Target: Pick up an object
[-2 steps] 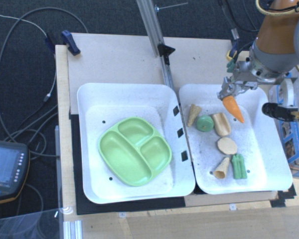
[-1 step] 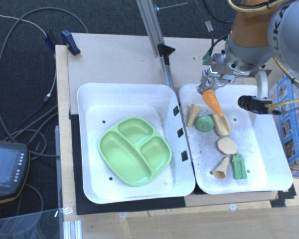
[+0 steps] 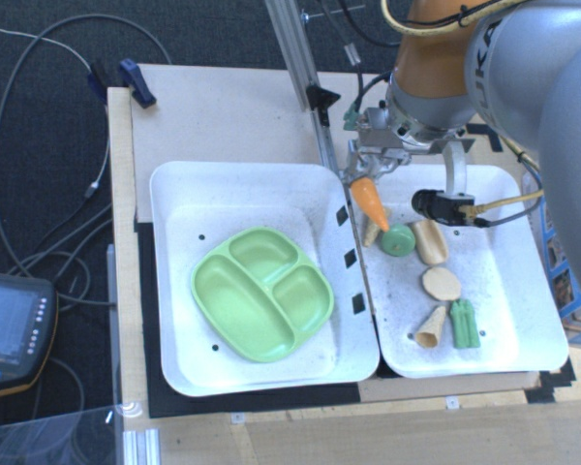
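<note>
Nearest the lens, a green divided plate lies in the left bin. Over the right bin, the gripper pinches an orange carrot, tip tilted down above a green ball.

Right bin: toys crowd its left side – carrot, green ball, wood pieces; right half open. Left bin: green plate fills centre – room around edges.

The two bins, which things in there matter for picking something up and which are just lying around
For the pick: gripper, orange carrot, green ball, tan pieces, green block, cone.
Lying about: green divided plate, blue clamp, cables, tablet.
</note>
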{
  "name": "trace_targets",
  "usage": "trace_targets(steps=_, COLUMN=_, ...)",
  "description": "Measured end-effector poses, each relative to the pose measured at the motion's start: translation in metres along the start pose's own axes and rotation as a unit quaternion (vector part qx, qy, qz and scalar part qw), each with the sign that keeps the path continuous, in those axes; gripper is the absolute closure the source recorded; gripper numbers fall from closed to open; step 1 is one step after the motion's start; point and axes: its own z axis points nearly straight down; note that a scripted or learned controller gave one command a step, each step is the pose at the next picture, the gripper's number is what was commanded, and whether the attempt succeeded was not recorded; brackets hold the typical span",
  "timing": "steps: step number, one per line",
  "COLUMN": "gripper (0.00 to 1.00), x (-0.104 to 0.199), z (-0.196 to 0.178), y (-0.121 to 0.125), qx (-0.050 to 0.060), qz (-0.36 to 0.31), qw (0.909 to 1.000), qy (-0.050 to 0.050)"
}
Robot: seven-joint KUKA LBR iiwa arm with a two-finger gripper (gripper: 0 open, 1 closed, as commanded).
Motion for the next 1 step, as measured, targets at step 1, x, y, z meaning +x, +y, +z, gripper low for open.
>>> trace_targets(steps=1, gripper=1.00, x=0.0449, z=0.0106, y=0.0132, qx=-0.002, qz=0.001, qw=1.0000, qy=-0.001)
